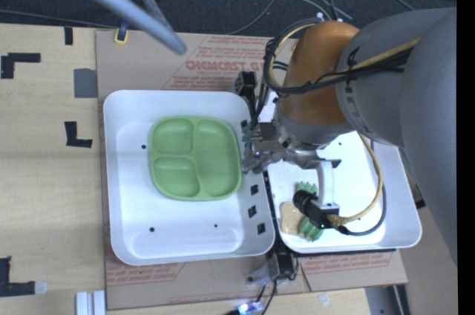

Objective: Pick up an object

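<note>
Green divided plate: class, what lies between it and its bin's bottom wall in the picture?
Camera view: bare white bin floor with two small dark dots, below the green divided plate.

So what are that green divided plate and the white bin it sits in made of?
The green plate looks like moulded plastic, matte: even colour, soft rounded ridges between compartments, no glare. The white bin seems smooth plastic too, with rounded corners and lip, though coated metal cannot be ruled out.

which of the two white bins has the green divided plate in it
The bin on the view's left: the green divided plate lies flat in it. The other bin, under the arm, has a small green piece instead.
</note>
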`<state>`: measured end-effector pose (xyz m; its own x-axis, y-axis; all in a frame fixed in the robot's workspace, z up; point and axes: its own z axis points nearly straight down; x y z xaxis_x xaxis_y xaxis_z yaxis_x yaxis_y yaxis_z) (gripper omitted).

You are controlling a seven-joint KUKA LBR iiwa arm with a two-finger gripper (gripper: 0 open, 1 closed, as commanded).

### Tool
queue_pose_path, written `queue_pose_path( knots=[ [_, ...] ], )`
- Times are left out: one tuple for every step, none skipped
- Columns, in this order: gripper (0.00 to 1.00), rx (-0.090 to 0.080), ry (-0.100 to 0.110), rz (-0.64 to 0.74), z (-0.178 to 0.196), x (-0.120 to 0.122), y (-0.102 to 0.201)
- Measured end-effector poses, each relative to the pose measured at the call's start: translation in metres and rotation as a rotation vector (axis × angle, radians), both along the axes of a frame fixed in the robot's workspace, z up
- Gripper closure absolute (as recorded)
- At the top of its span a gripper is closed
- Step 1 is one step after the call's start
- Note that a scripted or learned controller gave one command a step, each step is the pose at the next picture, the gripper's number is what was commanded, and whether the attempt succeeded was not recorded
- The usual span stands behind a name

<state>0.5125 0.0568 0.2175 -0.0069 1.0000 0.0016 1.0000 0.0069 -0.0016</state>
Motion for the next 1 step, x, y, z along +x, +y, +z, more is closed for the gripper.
queue_pose_path(
  knots=[
    [1.00,-0.001,0.002,-0.001,-0.0025,-0.0212,0.0451]
  ],
)
